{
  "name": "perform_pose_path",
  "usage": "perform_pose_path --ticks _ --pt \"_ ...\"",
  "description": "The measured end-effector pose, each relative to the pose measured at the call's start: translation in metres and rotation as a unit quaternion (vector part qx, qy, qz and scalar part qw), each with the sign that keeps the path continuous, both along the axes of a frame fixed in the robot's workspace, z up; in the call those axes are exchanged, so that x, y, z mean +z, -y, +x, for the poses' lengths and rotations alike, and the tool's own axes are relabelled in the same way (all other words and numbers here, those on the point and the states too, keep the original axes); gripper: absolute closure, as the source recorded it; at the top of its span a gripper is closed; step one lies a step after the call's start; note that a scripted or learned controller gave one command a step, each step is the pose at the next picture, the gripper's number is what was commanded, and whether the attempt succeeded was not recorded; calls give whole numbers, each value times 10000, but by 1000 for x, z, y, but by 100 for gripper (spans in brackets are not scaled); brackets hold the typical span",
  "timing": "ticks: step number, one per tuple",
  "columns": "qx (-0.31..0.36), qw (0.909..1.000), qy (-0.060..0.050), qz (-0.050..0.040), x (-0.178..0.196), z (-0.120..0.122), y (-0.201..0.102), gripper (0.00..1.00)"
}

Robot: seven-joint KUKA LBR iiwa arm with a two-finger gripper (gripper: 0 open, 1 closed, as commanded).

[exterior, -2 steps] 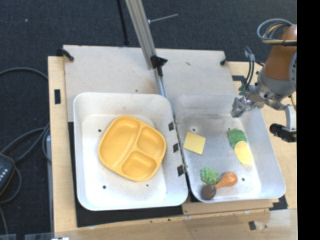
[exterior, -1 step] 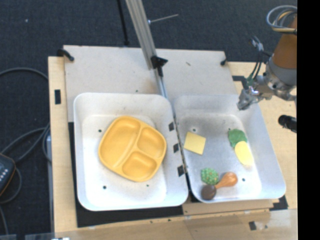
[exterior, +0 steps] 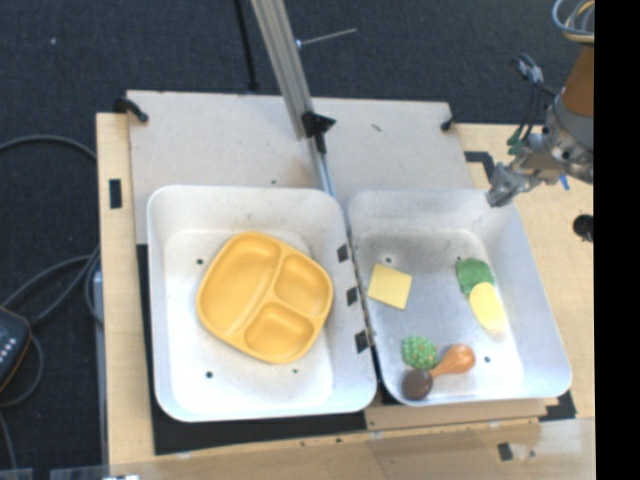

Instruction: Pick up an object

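The gripper [exterior: 503, 190] hangs over the right bin's [exterior: 535, 268] far corner; whether its fingers are parted, I can't tell. The yellow cheese slice [exterior: 390, 287] looks light, flat and stiff, so pinching its edges seems best.

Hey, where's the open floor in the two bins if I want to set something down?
In the right bin, the far half above the yellow square is bare. Its near right part is crowded by the green and yellow pieces and drumstick. In the left bin, the yellow tray leaves only margins.

The arm [exterior: 575, 88] is cut off at the frame's right edge; the gripper [exterior: 503, 186] below it is too blurred to read.
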State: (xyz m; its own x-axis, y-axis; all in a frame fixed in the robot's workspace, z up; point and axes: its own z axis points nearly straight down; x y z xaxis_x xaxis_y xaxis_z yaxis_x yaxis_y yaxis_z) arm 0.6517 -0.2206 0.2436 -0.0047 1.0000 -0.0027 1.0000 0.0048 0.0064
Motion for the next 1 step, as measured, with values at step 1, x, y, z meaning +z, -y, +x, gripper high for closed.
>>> perform_pose_path --ticks 1 --pt "-5 10000 -34 8 -6 -20 -42 100"
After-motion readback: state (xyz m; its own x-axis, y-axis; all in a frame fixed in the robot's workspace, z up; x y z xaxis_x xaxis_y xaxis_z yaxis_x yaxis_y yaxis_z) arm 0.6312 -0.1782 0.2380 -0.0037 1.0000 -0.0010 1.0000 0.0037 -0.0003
